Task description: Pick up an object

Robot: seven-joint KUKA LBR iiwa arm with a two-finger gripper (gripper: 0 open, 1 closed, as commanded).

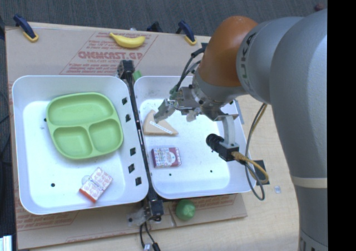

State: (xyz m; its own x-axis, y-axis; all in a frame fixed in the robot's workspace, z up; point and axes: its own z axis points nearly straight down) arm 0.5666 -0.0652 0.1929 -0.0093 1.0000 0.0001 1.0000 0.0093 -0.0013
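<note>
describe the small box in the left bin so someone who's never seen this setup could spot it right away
Start at the left bin, the one that holds the green divided plate. Below the plate, near the bin's front edge, lies the small box, flat and turned at a slant. It is white with a red-orange end and small red print, whereas the box in the right bin is darker red and sits nearly square.

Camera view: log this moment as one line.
gripper: over right white bin | nearest: tan sandwich wedge | red-and-white packet: lying flat, same bin | green divided plate: left bin | grasp: unconfirmed
</note>
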